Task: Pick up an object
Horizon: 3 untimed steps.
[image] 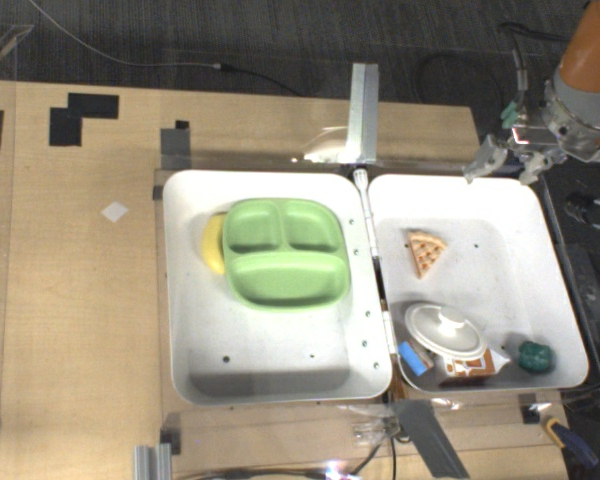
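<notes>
The right bin [540, 268] holds a toy pizza slice [426, 252] near its middle. Along its front edge lie a white lidded dish [443, 331], a small blue piece [412, 358], a brown and white box [472, 366] and a dark green lump [535, 356]. In the left bin [190, 298] a green divided plate [283, 251] lies partly over a yellow item [212, 245]. My gripper [502, 168] hangs over the right bin's back right rim, open, with nothing between its fingers, well away from the pizza slice.
An upright metal post [364, 113] stands behind the seam between the bins. Cables [460, 68] run across the dark floor behind the bench. Black marks [84, 115] sit on the wooden top at the far left.
</notes>
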Each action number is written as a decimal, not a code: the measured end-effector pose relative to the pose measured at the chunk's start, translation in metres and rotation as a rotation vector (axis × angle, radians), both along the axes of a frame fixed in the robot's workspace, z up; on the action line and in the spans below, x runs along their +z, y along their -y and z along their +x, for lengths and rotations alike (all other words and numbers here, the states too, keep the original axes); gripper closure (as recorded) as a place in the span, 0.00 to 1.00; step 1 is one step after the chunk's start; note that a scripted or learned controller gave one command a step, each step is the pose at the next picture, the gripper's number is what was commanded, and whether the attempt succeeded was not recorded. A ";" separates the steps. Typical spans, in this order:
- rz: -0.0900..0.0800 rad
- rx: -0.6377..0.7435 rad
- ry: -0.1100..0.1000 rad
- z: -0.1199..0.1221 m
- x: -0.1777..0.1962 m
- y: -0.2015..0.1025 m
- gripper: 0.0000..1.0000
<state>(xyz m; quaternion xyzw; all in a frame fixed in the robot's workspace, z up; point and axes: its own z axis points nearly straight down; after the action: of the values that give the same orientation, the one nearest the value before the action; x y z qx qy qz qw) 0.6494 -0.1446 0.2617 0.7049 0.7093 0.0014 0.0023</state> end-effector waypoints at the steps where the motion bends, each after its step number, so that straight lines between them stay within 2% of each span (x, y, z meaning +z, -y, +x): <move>1: 0.001 -0.001 -0.003 -0.008 -0.116 -0.047 0.00; 2: -0.002 0.196 0.002 -0.013 -0.100 0.034 0.00; 3: -0.001 0.281 0.003 -0.046 -0.174 -0.041 0.00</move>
<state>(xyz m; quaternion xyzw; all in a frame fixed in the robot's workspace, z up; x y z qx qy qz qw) 0.6032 -0.1031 0.0877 0.5987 0.8010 0.0025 0.0036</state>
